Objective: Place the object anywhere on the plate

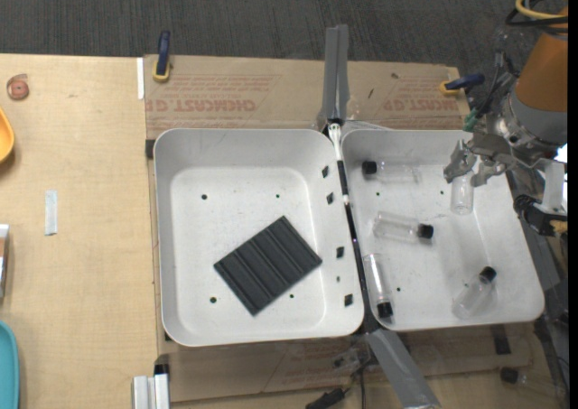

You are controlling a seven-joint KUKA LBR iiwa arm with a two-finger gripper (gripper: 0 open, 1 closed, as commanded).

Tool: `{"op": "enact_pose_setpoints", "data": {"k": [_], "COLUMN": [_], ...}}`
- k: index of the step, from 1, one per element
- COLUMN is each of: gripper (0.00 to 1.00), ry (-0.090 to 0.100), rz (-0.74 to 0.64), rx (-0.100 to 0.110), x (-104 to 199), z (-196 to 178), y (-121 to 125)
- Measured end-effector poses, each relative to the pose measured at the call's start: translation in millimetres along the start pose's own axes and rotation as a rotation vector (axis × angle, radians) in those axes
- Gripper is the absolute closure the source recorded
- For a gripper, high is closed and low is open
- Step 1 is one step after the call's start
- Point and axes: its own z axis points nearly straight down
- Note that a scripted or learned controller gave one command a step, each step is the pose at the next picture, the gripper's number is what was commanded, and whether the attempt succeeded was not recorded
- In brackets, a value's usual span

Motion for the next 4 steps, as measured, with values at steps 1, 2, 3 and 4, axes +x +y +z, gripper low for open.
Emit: {"op": "enact_pose_setpoints", "data": {"k": [1,2,3,4], "gripper": [1.00,1.00,1.00,1.00], "ry": [0.001,0.000,-0.001,-0.001], "rz": [-0.108,-0.059,-0.126,-0.232], "rx": [0.002,0.001,0.003,0.002], "x": [39,140,208,211], "z": [16,-45,-5,17], "y": [-44,-50,-113,-65]}}
